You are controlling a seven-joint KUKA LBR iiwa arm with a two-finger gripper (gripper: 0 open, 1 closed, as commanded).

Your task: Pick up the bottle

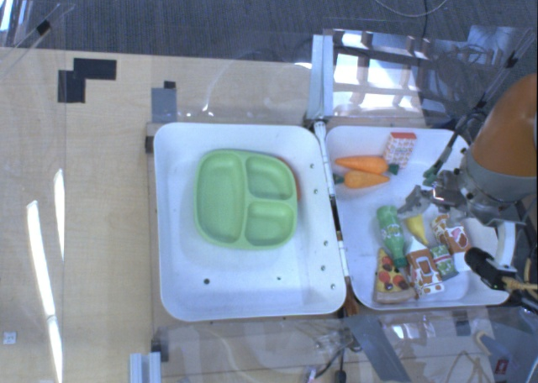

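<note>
Light was bright and even. Glare streaked the tabletop (50, 230) at left and flashed off the far metal frame (370, 70). Shadows were faint; focus was slightly soft throughout.

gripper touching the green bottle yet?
Apart. Camera view shows white bin floor between the gripper and the green bottle, which lies below-left of it.

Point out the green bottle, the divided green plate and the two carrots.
green bottle (390, 233): camera view, right bin, on the middle of its body.
divided green plate (220, 196): camera view, left bin, on its large left compartment.
carrots (362, 164): camera view, right bin's upper part, on the upper carrot's middle.
</note>
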